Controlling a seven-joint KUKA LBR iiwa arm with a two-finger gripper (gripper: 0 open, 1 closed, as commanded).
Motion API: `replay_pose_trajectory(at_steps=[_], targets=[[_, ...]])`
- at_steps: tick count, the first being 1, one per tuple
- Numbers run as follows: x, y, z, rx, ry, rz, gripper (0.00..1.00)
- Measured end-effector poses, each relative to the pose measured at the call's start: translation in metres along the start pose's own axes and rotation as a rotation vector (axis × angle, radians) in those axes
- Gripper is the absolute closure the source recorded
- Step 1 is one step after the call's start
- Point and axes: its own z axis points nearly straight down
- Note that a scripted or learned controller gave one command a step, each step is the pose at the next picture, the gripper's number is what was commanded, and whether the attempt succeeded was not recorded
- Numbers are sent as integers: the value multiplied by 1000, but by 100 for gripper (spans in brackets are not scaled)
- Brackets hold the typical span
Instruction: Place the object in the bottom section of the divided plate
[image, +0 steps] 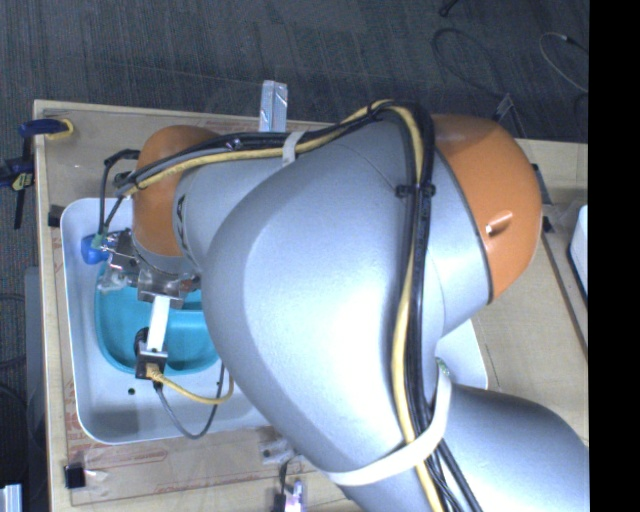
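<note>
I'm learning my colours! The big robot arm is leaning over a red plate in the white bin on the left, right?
Not quite: the plate is blue, not red, as the camera view shows. The rest is right: the robot arm leans over it, and it sits in the white bin on the left.

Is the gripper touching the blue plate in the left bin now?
Cannot tell. In the camera view the gripper hangs over the blue plate in the left bin, but the wrist covers the place where they would meet.
</note>
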Motion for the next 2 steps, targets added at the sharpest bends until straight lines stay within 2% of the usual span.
replay_pose_trajectory(at_steps=[1,2], targets=[[-109,9,-93,20,-7,516,0],[-114,56,-274,19,-6,455,0]])
